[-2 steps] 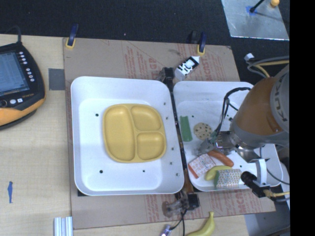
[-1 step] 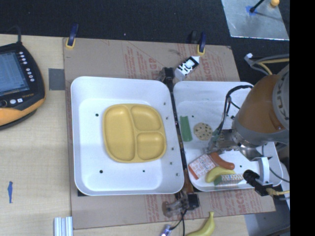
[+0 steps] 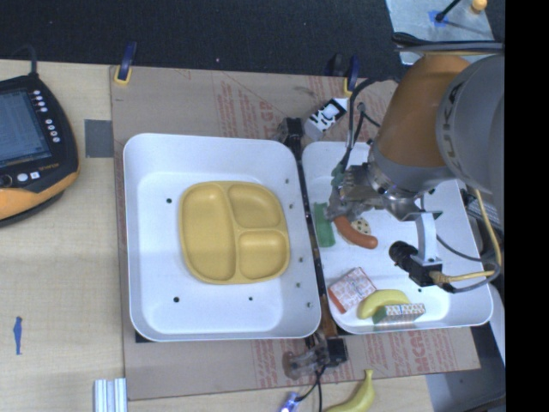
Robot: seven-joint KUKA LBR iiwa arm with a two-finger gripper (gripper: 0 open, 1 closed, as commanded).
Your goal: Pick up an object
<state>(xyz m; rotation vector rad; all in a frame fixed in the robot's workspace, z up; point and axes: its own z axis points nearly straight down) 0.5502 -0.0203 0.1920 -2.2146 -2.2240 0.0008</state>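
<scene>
arm's bulk hiding much of the right bin (image 3: 459, 316), gripper (image 3: 347, 202) hovering over hot dog (image 3: 355, 232), finger state, honestly can't tell

Robot lab: teach pendant (image 3: 30, 148) (clamped cardboard (image 3: 214, 101)) on bench

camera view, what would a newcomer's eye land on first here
Probably the yellow divided plate, alone in the middle of the left bin. Next, the grey and orange arm looming over the right bin, where a hot dog, a banana and a small red-and-white packet lie.
</scene>
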